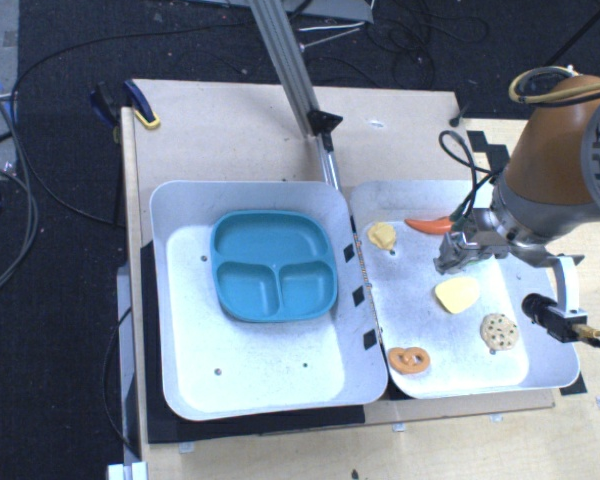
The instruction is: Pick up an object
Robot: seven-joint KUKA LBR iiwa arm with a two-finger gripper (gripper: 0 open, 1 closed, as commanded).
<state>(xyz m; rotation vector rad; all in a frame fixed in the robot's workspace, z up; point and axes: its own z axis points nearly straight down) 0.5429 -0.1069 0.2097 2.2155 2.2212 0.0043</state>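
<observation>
The right bin point(420, 343) holds several small food toys. An orange carrot point(427, 225) lies at the back, with a pale yellow piece point(382, 236) to its left. A yellow wedge point(457, 294) sits mid-bin, a cookie point(498, 331) to its right, and an orange pretzel point(411, 360) near the front. My gripper point(453, 255) hangs just above the yellow wedge and right of the carrot's tip. Nothing shows between its fingers.
The left bin point(195, 368) carries a blue divided plate point(274, 266). A slanted metal pole point(285, 48) crosses the back of the bench. A black attachment point(552, 316) sticks out from the arm over the right bin's right side.
</observation>
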